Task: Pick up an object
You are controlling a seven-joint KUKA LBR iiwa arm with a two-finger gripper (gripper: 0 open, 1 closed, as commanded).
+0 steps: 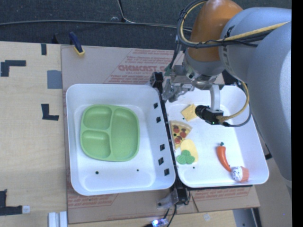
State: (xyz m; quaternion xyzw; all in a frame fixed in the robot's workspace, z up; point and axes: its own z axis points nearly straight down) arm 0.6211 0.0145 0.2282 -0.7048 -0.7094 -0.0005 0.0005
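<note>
I am the grey arm with the orange band, reaching in from the right and hanging over the far end of the right bin (258,141), close to the divider between the two white bins. My gripper (176,90) is sitting low over that bin's far left corner; whether it is wide or narrow I cannot tell, and nothing is showing in its grasp.

The left bin (75,174) is holding a single item: a light green divided plate (110,132) with three compartments, lying flat in the middle of the bin.

The right bin is holding several small toy foods. A yellow cheese wedge (189,112) is lying just beside my gripper, on the bin floor. Next to it, nearer the camera, a pizza slice (179,132) is lying along the left wall. Below that, a pale yellow piece (189,147) is touching a green leafy piece (185,158). Farther right, an orange carrot (223,157) is lying on its own, and a red and white item (240,173) is resting in the near right corner.

A black cylindrical part (209,114) on my wrist is hovering over the middle of the right bin.
</note>
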